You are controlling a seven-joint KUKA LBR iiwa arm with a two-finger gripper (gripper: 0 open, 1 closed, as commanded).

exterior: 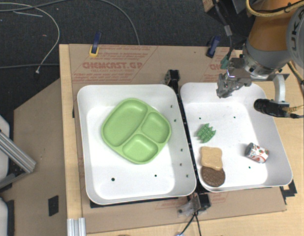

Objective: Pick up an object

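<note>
The gripper (226, 90) hangs over the back edge of the right bin (277, 146). I cannot tell how wide it is. Lots of bare white floor lies under it. A green toy (206, 132), a tan bread slice (211, 157), a brown cookie (213, 176) and a small can (257, 153) sit nearer the front. The green divided plate (136, 130) lies in the left bin (88, 132).

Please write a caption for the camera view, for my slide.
Hand above right bin with toys; green plate in left bin.

Grey arm (295, 28), orange band (270, 28), dark metal wrist.
</note>
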